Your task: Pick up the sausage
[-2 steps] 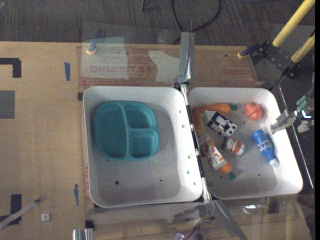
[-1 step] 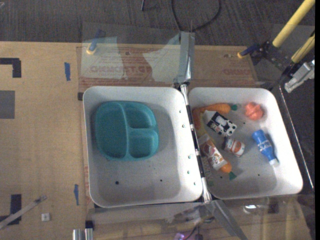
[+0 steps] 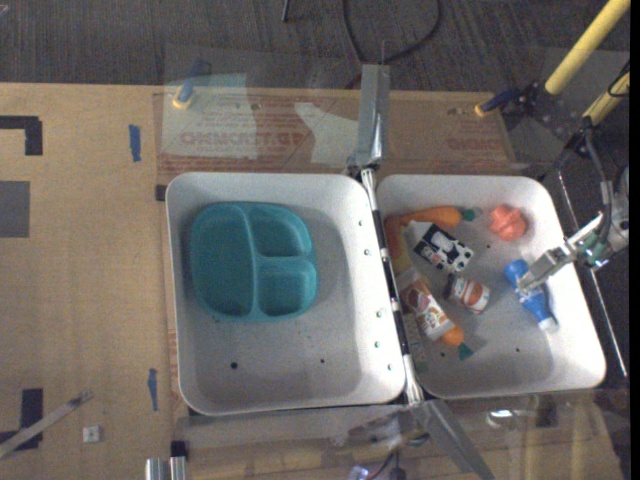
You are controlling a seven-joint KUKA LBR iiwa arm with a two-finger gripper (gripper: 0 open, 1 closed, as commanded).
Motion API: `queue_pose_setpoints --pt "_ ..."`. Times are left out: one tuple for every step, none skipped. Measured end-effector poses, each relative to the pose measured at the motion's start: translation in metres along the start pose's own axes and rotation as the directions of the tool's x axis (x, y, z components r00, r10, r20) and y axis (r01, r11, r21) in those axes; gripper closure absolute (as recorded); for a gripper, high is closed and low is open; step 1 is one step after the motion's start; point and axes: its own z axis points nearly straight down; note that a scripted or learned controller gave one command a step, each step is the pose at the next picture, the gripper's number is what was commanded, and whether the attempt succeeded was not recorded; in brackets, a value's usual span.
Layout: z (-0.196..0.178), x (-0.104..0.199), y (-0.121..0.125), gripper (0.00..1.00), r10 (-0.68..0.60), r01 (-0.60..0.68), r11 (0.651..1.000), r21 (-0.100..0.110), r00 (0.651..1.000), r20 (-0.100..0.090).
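In the right bin [image 3: 570, 368], a reddish-brown elongated item with a pale label [image 3: 428, 310] lies near the left wall, tilted; it looks like the sausage, though small detail is unclear. My gripper [image 3: 535, 276] hangs over the bin's right side, directly above a blue bottle [image 3: 538, 308]. It is well to the right of the sausage-like item, with a small red and white can [image 3: 468, 293] between them. Nothing shows in its grasp.
An orange carrot [image 3: 432, 215], a black and white carton [image 3: 443, 248] and an orange-red piece [image 3: 508, 222] lie toward the back of the right bin. The left bin [image 3: 300, 368] holds a teal divided plate [image 3: 253, 260]. A metal divider [image 3: 372, 118] runs between the bins.
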Motion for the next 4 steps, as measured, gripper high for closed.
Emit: queue_pose_setpoints --pt "-0.161 0.022 -0.003 0.00 0.239 -0.239 0.971 -0.001 0.971 0.001" --pt "-0.161 0.022 -0.003 0.00 0.239 -0.239 0.971 0.000 0.971 0.001" --pt "-0.160 0.098 0.035 0.00 0.656 -0.656 0.755 0.005 0.755 0.001" --pt "-0.019 0.096 0.032 0.00 0.698 -0.698 0.716 0.004 0.716 0.001"
